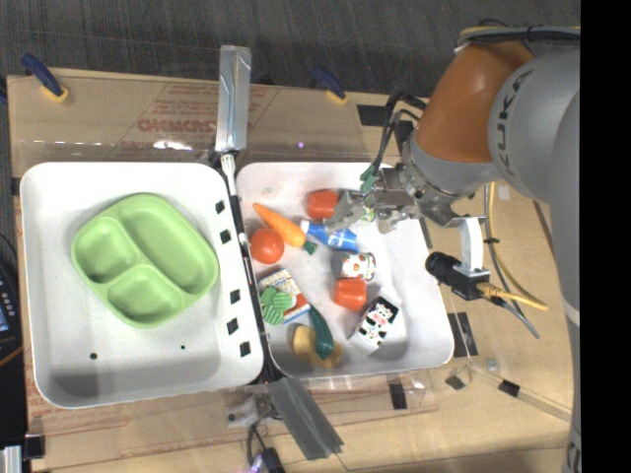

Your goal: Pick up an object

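Note:
The right bin (419, 299) holds several small toys. An orange carrot (279, 224) lies beside a red tomato (266, 245). A red piece (321, 203) and a blue-and-white tube (330, 236) lie near the bin's middle. Further front are a small white figure (360, 264), an orange-red cup (349, 293), a black-and-white cow block (376, 324), a printed packet (279, 294) and a yellow fruit (304, 341). My gripper (363, 208) hangs over the bin's back right part, just right of the red piece and above the tube's end. Nothing can be seen held in it.
The left bin (59, 353) holds a green divided plate (144, 256). A metal divider (233, 101) and a black-marked rim (240, 284) separate the bins. The grey arm with its orange band (473, 92) covers the right bin's back right corner. Cables (503, 289) trail at right.

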Robot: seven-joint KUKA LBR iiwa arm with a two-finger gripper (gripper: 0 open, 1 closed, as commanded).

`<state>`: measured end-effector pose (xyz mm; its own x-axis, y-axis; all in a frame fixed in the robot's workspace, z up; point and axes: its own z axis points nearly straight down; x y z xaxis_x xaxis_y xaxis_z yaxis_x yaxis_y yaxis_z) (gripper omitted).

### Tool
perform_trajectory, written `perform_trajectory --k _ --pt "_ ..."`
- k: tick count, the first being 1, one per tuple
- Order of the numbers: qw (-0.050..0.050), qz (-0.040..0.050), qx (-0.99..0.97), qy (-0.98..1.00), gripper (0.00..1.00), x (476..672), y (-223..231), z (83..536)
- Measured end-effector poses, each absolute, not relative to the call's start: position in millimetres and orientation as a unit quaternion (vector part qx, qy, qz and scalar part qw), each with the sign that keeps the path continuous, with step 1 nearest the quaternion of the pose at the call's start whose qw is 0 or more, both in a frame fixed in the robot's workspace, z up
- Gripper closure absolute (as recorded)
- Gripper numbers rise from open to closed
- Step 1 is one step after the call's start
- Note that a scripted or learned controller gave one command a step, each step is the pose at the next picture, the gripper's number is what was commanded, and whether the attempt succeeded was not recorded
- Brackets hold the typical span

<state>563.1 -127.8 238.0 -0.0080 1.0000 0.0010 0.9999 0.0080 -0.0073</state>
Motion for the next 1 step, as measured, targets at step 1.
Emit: perform_trajectory --k 1 --pt "0.004 0.003 -0.716 -0.698 0.0 558.2 -185.4 145.3"
